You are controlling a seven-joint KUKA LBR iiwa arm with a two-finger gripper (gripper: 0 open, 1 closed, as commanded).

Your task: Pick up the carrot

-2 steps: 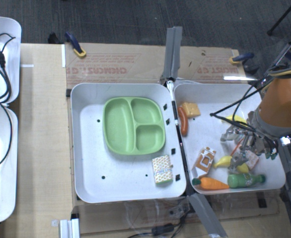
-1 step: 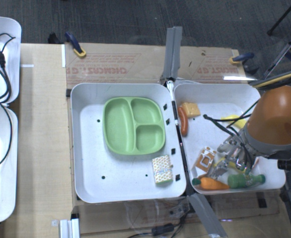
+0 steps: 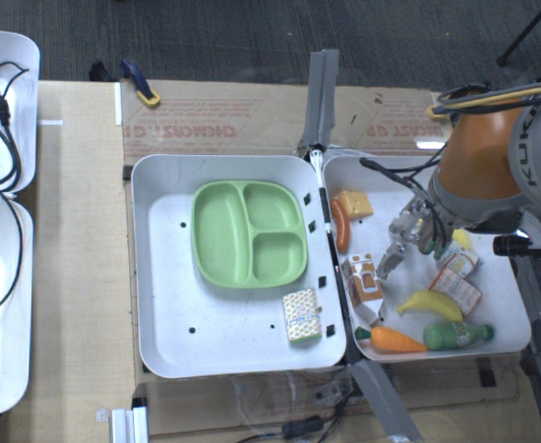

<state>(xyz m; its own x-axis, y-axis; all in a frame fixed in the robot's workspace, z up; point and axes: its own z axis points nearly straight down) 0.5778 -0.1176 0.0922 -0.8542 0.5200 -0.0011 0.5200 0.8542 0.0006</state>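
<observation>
Where right bin's near wall runs, carrot [image 3: 396, 341] lies lengthwise, tip rightward.

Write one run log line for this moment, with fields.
task: pick up carrot | gripper: above right bin, open, holding nothing | carrot: near front edge, beside green bottle | status: not grasped
</observation>
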